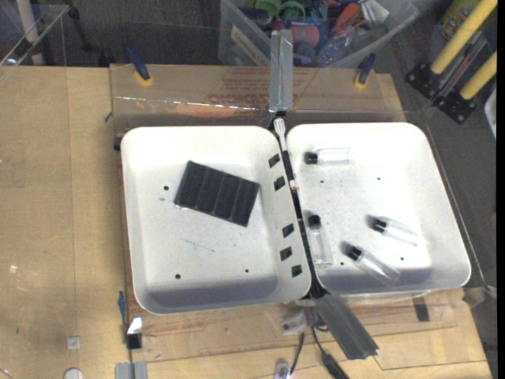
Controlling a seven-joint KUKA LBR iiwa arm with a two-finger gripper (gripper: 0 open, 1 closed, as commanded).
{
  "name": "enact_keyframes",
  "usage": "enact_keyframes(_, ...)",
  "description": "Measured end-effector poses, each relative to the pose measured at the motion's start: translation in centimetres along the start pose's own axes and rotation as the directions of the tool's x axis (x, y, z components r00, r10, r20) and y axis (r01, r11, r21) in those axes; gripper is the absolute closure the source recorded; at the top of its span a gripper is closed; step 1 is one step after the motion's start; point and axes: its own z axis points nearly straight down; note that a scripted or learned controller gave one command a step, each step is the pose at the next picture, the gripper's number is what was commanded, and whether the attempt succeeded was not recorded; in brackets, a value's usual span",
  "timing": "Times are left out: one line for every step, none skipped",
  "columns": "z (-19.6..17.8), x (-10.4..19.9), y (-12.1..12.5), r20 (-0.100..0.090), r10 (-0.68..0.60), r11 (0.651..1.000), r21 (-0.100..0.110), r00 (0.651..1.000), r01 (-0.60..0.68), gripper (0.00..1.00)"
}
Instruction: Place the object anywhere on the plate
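Four small clear tubes with black caps are seen in the right bin: one near its far left corner, one lying against its left wall, one toward the middle right, and one near the near edge. Which of them is meant as the object cannot be told. The plate, a dark ribbed rectangle, lies flat in the left bin, toward its far side, well apart from every tube.

The tubes are judged light, stiff and smooth, so they are likely to roll or slip, and they could crack if squeezed hard. Hold is best taken across the middle of the barrel, with the fingers set square to its length. The tube against the wall is judged the hardest to reach. The state of the gripper cannot be told.
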Motion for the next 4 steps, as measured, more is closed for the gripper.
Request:
enact_keyframes(0.0,-0.9,-0.1,0.003,-0.498,0.867,0.003,0.867,0.498,1.00)
enact_keyframes(0.0,-2.1,-0.2,0.003,-0.632,0.775,0.004,0.775,0.632,1.00)
enact_keyframes(0.1,-3.0,-0.3,0.002,-0.948,0.318,0.003,0.318,0.948,1.00)
enact_keyframes(0.1,-1.0,0.0,0.003,-0.994,0.109,-0.003,0.109,0.994,1.00)
